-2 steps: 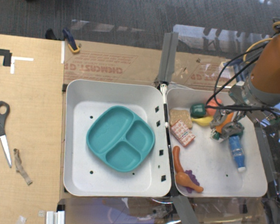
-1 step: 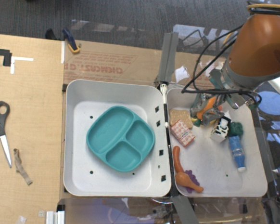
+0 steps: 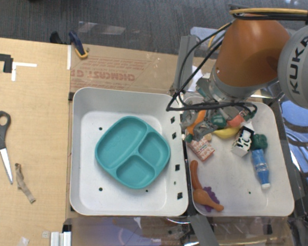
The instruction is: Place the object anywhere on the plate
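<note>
Three-compartment teal plastic plate point(image 3: 133, 152) | smooth, rounded | left bin point(image 3: 82, 156)

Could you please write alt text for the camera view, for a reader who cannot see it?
A grey and orange robot arm reaches from the right over the right bin, which holds a clutter of small toys. The left bin holds a teal divided plate; scissors lie on the bench.

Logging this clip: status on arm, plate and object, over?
Arm low over right bin's toy pile. Teal plate in left bin, nothing on it. Path across looks unobstructed.
</note>
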Controlling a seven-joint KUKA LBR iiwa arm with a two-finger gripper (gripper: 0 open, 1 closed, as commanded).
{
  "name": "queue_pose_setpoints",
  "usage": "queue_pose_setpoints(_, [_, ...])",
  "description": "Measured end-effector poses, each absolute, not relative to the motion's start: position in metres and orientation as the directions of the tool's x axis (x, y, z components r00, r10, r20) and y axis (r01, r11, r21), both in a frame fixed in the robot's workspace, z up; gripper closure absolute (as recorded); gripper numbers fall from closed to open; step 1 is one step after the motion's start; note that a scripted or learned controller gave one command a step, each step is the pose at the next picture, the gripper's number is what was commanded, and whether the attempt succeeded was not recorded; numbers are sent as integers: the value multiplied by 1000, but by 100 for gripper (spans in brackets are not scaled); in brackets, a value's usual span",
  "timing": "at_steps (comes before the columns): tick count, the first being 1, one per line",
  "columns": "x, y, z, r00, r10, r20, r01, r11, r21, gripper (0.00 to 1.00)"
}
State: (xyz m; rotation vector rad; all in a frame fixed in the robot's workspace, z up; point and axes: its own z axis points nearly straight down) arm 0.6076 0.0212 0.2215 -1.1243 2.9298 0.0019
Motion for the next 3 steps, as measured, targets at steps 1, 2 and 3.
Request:
queue_pose_setpoints(1, [576, 97, 285, -760, -650, -5, -650, 760, -1, 100])
queue_pose_setpoints(2, [535, 141, 338, -846, -534, -4, -534, 846, 0, 100])
queue_pose_setpoints(3, [535, 141, 338, -846, -534, -4, -534, 846, 0, 0])
